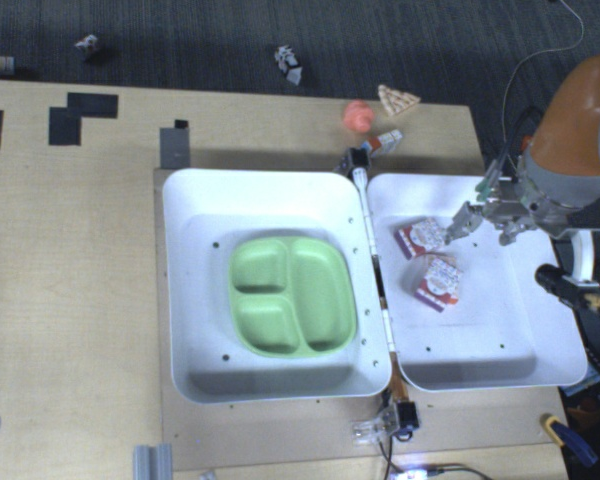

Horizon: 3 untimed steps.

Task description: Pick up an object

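Two small red-and-white wrapped packets lie in the right white bin (500,353): one packet (421,236) near the bin's upper middle, the other packet (437,280) just below it. My gripper (483,229) hangs over the same bin, to the right of the upper packet. Its fingers are spread apart with nothing between them, and the left fingertip (458,227) sits close beside that packet. The orange band (575,118) of the arm shows at the right edge.
A green divided plate (290,293) lies in the left white bin (195,268). Behind the bins sit a pink ball (358,116), a wedge-shaped toy (397,99) and a small orange-tipped item (378,145). Cables run along the bench's right side.
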Each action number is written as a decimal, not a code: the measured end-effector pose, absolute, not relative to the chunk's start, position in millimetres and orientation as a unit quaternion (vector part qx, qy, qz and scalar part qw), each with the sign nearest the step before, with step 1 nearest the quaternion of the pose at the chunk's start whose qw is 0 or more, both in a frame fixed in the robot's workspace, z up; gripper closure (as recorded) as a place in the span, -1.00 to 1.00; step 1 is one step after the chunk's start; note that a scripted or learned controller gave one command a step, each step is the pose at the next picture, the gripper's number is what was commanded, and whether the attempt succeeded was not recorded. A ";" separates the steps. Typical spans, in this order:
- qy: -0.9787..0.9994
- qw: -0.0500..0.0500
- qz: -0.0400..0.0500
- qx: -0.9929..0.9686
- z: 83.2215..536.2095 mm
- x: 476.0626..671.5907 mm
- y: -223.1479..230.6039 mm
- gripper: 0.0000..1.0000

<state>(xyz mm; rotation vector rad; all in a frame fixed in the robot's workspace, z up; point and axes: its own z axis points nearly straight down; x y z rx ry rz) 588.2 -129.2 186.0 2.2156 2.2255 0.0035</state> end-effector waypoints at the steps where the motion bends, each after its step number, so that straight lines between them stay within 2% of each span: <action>1: 0.708 0.003 0.002 0.706 86.5 579.9 -109.7 -1.00; 2: 0.708 0.005 0.004 0.706 98.3 581.8 -109.3 1.00; 3: 0.708 0.001 0.001 0.706 184.6 487.4 -50.9 1.00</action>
